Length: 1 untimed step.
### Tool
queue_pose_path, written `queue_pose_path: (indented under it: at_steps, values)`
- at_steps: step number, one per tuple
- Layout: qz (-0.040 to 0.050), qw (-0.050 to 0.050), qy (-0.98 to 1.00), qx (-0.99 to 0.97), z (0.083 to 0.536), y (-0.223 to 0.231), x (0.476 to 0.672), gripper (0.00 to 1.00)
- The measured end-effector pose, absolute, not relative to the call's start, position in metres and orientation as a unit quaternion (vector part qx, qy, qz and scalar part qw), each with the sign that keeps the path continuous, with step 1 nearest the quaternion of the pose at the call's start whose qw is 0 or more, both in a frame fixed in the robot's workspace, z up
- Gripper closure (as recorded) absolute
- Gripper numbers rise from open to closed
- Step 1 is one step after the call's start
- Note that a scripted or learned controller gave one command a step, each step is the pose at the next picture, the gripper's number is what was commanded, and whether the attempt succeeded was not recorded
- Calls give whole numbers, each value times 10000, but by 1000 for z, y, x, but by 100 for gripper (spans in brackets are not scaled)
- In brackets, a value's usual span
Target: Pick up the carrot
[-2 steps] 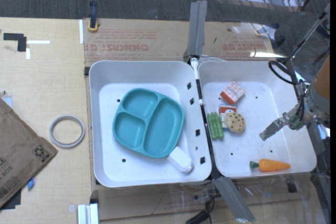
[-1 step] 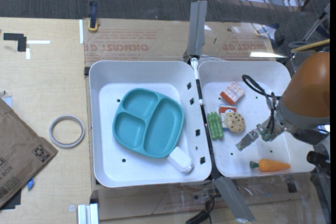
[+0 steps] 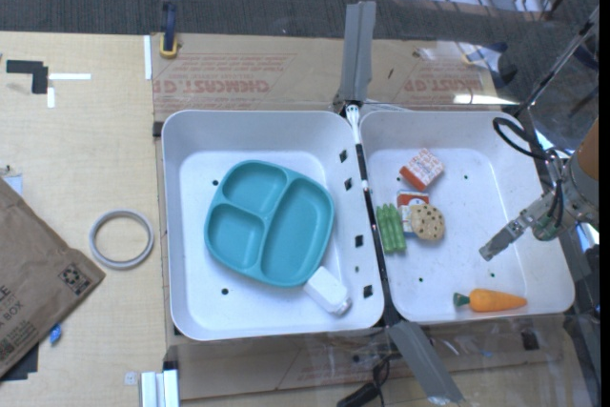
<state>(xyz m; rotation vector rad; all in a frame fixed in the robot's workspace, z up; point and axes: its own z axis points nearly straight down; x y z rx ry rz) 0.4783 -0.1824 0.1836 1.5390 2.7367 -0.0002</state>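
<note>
A teal divided plastic plate (image 3: 270,221) lies in the left white bin (image 3: 181,205). In the right white bin (image 3: 477,133), the orange toy carrot (image 3: 497,301) rests near the front edge. Above it by the right edge hangs the tool (image 3: 499,241); its state I cannot tell.

Carrot (image 3: 498,301) lies below claw (image 3: 498,244) in right bin (image 3: 477,140).

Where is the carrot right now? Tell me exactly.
The carrot lies in the right bin, near its front right corner, leafy end pointing left. The pincer hovers just above and behind it, and the cookie sits further back to the left.
</note>
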Motion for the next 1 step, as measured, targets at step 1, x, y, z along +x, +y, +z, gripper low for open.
queue_pose_path:
  at_steps: [1]
  values:
    - [2, -1, 9199, 3922, 139, -142, 478, 0]
